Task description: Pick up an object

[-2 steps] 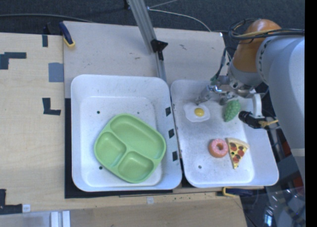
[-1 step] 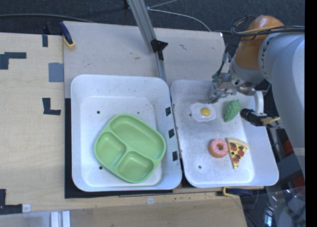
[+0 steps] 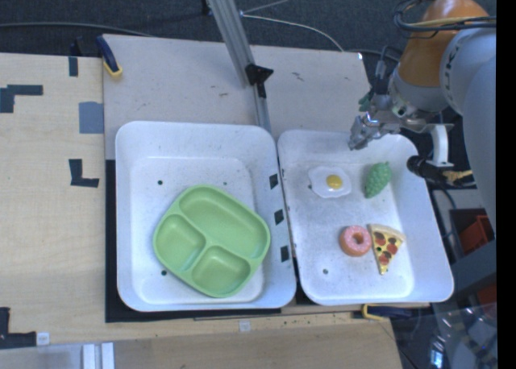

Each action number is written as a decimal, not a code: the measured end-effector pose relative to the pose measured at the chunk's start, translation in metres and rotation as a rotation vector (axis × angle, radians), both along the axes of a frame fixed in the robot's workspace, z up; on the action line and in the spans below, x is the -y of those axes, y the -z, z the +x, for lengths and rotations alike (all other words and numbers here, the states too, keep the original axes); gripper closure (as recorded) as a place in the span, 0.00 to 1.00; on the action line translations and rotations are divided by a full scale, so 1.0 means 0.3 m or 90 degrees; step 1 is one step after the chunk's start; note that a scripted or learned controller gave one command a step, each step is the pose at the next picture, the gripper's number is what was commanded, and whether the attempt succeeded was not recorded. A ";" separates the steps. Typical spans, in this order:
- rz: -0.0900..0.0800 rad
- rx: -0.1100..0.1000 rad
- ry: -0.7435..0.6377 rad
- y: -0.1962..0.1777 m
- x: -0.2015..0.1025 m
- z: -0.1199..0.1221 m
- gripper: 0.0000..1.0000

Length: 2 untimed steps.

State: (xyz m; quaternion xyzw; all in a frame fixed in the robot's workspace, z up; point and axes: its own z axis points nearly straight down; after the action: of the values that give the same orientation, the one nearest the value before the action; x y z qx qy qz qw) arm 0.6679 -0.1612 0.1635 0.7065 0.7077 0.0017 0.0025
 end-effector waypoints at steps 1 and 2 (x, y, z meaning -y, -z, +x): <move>0.000 0.000 0.000 -0.205 -0.016 -0.015 1.00; 0.001 -0.003 0.000 -0.260 -0.018 -0.013 1.00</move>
State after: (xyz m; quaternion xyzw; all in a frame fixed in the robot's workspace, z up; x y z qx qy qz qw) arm 0.6639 -0.1559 0.2414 0.7066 0.7076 0.0006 0.0004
